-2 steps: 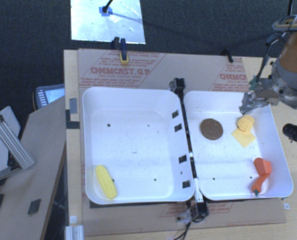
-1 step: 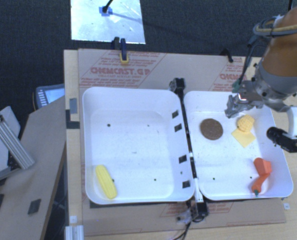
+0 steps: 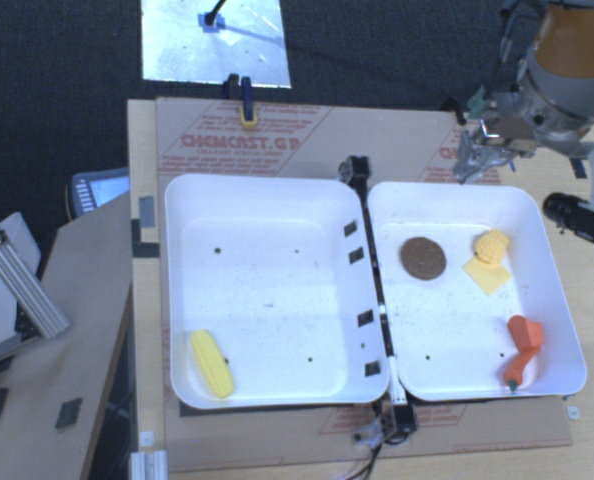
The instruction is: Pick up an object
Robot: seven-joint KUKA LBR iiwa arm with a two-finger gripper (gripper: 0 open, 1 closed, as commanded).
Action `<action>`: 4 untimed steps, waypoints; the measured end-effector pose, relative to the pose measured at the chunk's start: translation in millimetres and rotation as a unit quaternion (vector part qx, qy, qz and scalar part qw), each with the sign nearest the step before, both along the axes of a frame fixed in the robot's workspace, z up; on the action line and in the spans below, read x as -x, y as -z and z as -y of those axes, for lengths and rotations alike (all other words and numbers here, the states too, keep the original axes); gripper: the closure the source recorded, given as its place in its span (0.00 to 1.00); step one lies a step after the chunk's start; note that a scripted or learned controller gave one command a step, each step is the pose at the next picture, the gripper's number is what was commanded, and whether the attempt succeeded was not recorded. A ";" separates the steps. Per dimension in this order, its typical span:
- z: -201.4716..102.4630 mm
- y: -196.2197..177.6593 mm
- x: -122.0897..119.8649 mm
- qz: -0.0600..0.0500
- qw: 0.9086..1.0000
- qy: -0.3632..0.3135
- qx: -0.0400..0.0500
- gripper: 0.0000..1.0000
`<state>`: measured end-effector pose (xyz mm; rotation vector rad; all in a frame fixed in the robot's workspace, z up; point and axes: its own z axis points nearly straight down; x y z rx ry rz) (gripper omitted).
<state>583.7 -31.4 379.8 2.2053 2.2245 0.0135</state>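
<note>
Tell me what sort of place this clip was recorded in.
Most likely a robotics lab bench set up for grasping trials: two shallow white bins sit on a board, toy food like the yellow corn cob and carrot lies in them, and the gripper hangs over the right bin's far edge.

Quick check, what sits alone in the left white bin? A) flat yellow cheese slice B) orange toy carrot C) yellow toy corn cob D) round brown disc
C: the yellow toy corn cob lies by itself near the front-left corner of the left white bin; the round brown disc, flat yellow cheese slice and orange toy carrot all lie in the right white bin.
</note>
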 end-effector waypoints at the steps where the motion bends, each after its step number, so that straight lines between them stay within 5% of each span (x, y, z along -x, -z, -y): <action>1: -29.9 -52.2 71.8 -0.003 1.000 0.000 -0.001 1.00; 2: -27.0 3.5 98.1 -0.008 1.000 0.004 0.000 1.00; 3: -43.0 30.2 80.7 -0.006 1.000 0.002 0.000 1.00; 4: -100.8 26.0 70.2 -0.005 1.000 -0.001 -0.001 1.00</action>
